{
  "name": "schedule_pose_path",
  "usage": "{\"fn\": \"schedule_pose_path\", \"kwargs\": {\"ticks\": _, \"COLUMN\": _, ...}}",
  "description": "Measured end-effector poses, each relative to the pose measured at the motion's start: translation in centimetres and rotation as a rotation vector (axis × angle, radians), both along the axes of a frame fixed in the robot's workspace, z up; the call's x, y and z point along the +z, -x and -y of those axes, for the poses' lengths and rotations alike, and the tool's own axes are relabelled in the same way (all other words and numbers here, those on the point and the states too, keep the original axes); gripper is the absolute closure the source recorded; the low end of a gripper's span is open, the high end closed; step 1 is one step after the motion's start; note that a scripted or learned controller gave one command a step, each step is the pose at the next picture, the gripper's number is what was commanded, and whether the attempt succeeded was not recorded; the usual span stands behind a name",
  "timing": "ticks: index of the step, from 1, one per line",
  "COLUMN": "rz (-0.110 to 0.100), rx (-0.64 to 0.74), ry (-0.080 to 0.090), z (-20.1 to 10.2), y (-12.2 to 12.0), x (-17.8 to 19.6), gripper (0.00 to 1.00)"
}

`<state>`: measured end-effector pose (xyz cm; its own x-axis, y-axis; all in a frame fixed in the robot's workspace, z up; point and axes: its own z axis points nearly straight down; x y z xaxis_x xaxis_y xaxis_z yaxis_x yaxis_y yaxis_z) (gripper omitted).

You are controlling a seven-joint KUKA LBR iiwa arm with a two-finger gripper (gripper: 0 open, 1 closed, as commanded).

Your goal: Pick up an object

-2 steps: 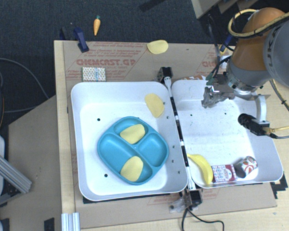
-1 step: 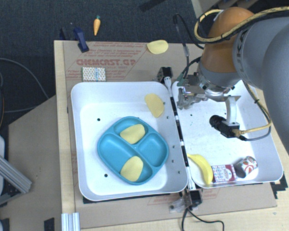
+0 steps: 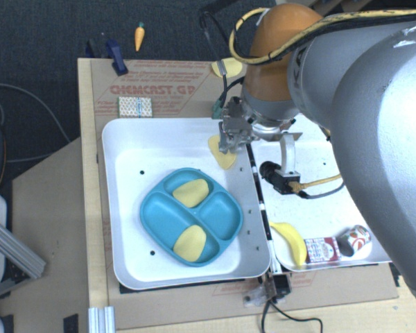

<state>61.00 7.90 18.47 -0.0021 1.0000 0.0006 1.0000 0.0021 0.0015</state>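
At the six o'clock edge of the view, the right bin (image 3: 347,255) holds a banana (image 3: 291,243) at its near left corner, with a red-and-white can (image 3: 352,240) and a small packet (image 3: 322,250) just beside it toward three o'clock. Any of these could serve the task, but the arm is not over them.

Moving up, the left bin (image 3: 125,186) carries a blue divided tray (image 3: 191,215) near its middle. One yellow piece (image 3: 191,243) lies in the tray's six o'clock compartment and another yellow piece (image 3: 191,192) in its twelve o'clock compartment.

Farther on, at the left bin's one o'clock corner, a pale yellow piece (image 3: 223,155) lies against the wall shared by the bins. The gripper (image 3: 230,139) sits right over it, touching or nearly so. Whether it is clenched or released cannot be told from here, and nothing shows the piece between the fingers.

The likely trouble is that corner. The piece looks thin and hugs the wall, so a finger may land on the rim instead of beside the piece, or simply press it flat and slide off. A lift would then come up bare. The black cable (image 3: 291,183) trailing over the right bin could also snag.
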Motion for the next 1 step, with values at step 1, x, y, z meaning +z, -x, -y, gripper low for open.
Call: {"fn": "schedule_pose_path", "kwargs": {"ticks": 1, "rz": -0.001, "rx": 0.0, "ry": 0.001, "z": -3.82, "y": -5.62, "x": -3.13, "gripper": 1.0}}
